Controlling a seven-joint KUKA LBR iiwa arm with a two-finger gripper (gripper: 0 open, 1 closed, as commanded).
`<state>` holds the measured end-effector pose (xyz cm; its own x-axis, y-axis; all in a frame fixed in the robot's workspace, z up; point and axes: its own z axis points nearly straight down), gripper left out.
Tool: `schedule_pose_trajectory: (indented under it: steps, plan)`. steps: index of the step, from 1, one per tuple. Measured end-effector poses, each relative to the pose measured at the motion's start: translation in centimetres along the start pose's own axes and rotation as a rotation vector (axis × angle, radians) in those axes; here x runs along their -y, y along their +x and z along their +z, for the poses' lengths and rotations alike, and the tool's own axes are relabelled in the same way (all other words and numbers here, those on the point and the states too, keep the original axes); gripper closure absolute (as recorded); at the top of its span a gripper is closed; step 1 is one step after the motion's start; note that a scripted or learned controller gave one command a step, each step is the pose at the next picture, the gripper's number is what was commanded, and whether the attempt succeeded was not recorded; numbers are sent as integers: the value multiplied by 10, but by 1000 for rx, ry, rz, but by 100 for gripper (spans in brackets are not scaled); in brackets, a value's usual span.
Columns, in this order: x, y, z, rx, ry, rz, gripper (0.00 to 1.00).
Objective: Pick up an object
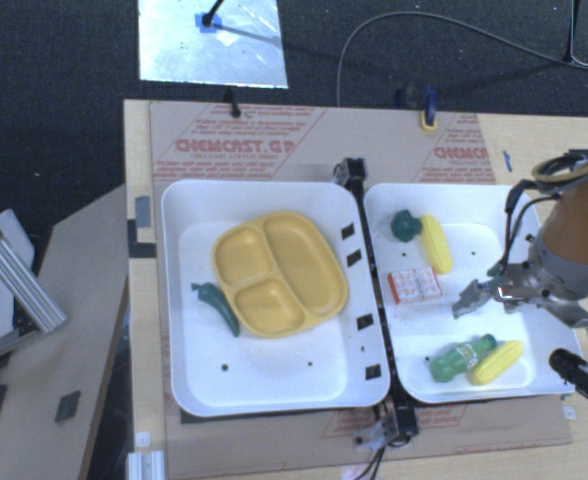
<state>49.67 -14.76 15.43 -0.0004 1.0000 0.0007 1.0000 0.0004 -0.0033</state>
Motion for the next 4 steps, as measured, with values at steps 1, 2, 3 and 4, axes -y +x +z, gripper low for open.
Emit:
schedule_pose_trajectory:
  steps: [1,2,3,4]
  plan:
    - [-1,5,43,-1,0,0,0]
    - [-2,5,70,1,-4,0,0]
    - [-3,6,58,-2,-8,-2,100]
    - [-5,-4,0,3,-10,-3,100]
